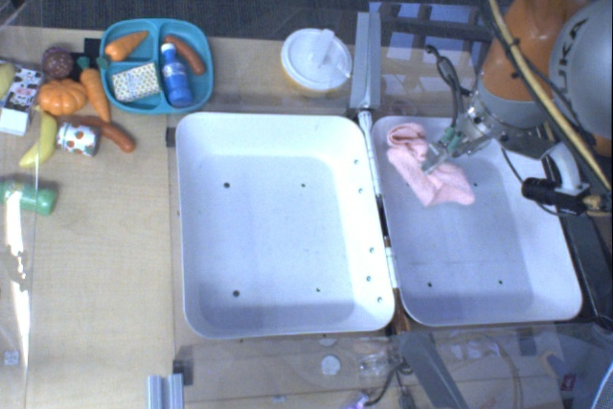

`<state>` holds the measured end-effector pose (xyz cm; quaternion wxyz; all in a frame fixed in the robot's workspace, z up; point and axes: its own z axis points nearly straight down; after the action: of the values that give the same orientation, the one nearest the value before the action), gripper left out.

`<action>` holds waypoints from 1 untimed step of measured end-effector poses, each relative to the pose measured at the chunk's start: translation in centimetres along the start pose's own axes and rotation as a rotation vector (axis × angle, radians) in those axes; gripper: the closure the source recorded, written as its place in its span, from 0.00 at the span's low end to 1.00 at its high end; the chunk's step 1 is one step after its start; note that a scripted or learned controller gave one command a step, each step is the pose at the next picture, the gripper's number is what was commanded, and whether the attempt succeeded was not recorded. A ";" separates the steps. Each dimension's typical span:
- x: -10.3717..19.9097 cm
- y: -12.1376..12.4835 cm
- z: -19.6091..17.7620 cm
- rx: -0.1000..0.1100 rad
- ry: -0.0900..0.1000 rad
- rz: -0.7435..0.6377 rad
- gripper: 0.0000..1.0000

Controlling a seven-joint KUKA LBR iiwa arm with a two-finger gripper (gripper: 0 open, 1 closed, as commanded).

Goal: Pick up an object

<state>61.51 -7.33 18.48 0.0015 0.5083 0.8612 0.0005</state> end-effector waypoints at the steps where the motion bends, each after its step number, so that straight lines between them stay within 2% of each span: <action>1: -5.0 1.4 -1.8 -0.001 -0.001 0.290 1.00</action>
<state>65.12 -11.04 20.33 0.0023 0.6274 0.7787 0.0007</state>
